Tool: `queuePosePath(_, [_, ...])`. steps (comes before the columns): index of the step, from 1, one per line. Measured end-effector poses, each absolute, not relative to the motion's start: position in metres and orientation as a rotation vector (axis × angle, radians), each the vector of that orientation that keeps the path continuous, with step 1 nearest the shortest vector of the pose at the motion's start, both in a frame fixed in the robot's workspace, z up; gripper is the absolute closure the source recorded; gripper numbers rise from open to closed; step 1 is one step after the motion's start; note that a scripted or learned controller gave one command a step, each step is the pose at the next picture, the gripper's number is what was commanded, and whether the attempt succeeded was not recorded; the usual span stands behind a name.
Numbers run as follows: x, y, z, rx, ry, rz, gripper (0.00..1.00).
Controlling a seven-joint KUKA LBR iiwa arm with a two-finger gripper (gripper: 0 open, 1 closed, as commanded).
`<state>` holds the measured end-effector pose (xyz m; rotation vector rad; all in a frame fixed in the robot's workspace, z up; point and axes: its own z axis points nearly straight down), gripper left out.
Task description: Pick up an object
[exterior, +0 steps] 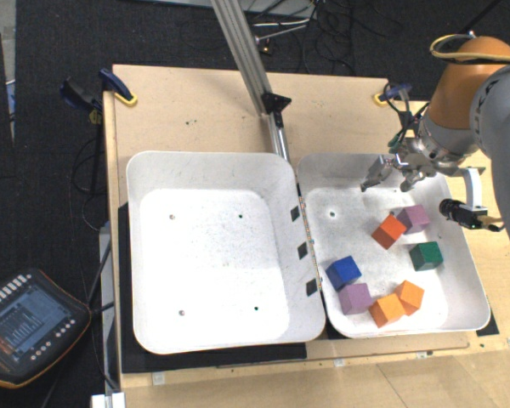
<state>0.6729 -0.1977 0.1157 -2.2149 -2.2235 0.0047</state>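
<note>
Gripper hangs over the back of the right bin, near its far rim; its fingers are spread apart with nothing between them. The task's candidates lie in that bin, all toward the camera from the gripper: an orange block and a purple block touching or nearly so, closest to the fingers; a green block just beyond them; a blue block, a second purple block and two further orange blocks grouped near the front rim. The nearest pair therefore sits forward of and below the gripper, a short travel away; the orange one is turned diagonal to the bin walls, so finger alignment likely needs a wrist turn. All blocks are small matte cubes with crisp edges, apparently rigid; none has a long axis. The bins are shallow white trays, faintly speckled; the left bin neighbours it.
</note>
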Motion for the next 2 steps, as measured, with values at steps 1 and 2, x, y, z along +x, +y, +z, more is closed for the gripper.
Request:
queuePosePath(1, [0.673, -0.197, 0.094, -2.217, -2.225, 0.002, 0.00])
queuePosePath(2, [0.674, -0.197, 0.107, -2.219, -2.230, -0.001, 1.00])
